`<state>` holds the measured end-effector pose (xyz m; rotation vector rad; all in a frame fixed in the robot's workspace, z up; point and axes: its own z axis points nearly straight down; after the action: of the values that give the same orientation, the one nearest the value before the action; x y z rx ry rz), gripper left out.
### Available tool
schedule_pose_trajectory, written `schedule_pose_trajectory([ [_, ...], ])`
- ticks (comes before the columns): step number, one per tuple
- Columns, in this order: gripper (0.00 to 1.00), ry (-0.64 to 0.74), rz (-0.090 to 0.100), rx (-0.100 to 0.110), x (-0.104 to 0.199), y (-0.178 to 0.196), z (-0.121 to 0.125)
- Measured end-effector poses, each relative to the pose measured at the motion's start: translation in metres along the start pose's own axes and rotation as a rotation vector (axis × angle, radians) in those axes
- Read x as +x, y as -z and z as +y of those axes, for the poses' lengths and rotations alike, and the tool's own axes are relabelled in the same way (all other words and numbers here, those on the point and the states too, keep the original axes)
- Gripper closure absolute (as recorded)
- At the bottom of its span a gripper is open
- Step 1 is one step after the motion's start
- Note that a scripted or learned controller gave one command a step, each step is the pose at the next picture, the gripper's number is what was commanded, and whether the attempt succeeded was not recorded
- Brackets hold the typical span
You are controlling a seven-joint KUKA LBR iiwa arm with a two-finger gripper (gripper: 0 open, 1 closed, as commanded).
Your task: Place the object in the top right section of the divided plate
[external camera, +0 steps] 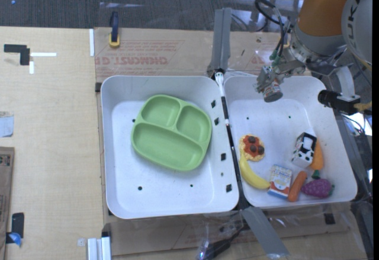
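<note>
While the gripper (271,88) hangs with nothing visibly pinched, finger spread untellable, the banana (252,173) looks light, smooth, probably slippery; grasp across its middle.

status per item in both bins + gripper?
divided plate: green, flat in left bin, sections bare
gripper: above right bin's far end, nothing seen between fingers
banana: lying in right bin
pizza slice toy: lying flat
cow figure: resting against carrot
grapes: right bin's near corner
</note>
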<state>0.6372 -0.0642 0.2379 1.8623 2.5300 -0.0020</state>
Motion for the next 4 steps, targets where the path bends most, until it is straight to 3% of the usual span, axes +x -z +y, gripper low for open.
schedule_pose_trajectory([
  [1, 1.0, -0.119, 0.001, 0.003, 0.07, -0.048, 0.038],
  [2, 0.0, -0.119, 0.0, 0.002, 0.069, -0.047, 0.039],
  [3, 1.0, -0.117, -0.002, 0.002, 0.069, -0.039, 0.039],
  [4, 1.0, -0.298, 0.0, 0.005, 0.252, -0.09, 0.037],
])
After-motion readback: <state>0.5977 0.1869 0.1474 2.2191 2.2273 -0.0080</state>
